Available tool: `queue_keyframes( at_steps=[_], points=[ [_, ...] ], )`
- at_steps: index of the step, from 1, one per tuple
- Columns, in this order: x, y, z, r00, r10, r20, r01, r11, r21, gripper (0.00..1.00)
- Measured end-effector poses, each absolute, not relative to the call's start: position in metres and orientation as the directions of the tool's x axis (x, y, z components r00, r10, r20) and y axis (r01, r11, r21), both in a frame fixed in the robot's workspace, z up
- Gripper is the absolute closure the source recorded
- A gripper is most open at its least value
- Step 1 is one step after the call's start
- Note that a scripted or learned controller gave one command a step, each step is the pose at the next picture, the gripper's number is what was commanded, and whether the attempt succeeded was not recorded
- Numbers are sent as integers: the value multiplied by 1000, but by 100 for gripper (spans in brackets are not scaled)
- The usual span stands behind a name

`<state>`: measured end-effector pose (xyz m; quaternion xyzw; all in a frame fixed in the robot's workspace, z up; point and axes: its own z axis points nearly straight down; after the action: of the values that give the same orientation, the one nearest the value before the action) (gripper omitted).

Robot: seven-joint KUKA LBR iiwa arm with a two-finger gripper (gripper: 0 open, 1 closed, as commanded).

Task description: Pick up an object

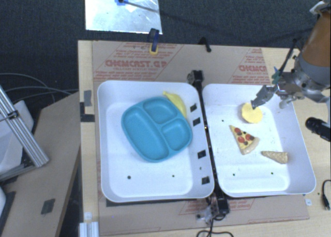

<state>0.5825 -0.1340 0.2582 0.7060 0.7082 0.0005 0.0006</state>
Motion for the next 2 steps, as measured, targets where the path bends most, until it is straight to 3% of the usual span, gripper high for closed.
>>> queue_keyframes(
  at_steps=[1,2],
  points=[
    [588,-158,131,0,1000,1,1000,0,-6,0],
    [623,-148,85,-5,1000,-2,1000,5,6,0]
  ],
)
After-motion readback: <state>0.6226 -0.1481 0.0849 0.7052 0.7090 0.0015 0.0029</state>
